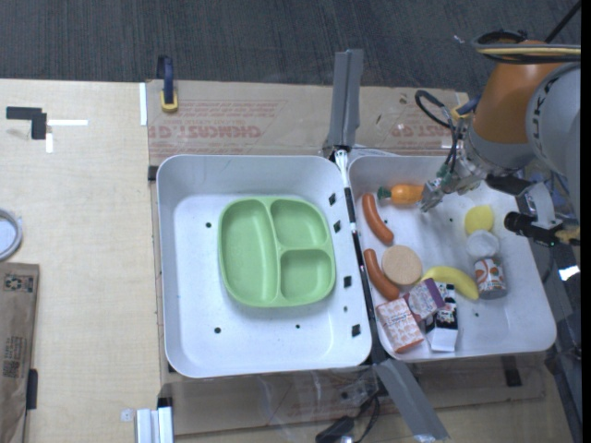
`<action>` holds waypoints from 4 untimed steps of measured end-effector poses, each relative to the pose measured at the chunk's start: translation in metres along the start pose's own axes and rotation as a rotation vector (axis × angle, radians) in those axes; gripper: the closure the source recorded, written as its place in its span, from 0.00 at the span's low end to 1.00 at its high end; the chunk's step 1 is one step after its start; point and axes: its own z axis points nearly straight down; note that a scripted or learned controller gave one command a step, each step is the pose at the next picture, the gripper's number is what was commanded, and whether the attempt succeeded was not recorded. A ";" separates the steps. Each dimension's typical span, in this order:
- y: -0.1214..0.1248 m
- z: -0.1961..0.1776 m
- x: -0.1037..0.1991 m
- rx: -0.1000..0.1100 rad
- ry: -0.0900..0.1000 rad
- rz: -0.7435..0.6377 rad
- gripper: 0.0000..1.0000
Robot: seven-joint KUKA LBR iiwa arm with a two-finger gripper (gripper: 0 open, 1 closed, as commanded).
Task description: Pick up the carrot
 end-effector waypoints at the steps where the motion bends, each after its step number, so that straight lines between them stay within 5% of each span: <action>1: 0.012 -0.063 0.024 -0.011 -0.004 0.155 1.00; 2: 0.012 -0.062 0.024 -0.010 -0.004 0.155 0.00; 3: -0.007 0.006 0.033 -0.009 -0.004 -0.039 0.00; 4: -0.004 0.010 0.004 0.021 0.021 -0.400 0.00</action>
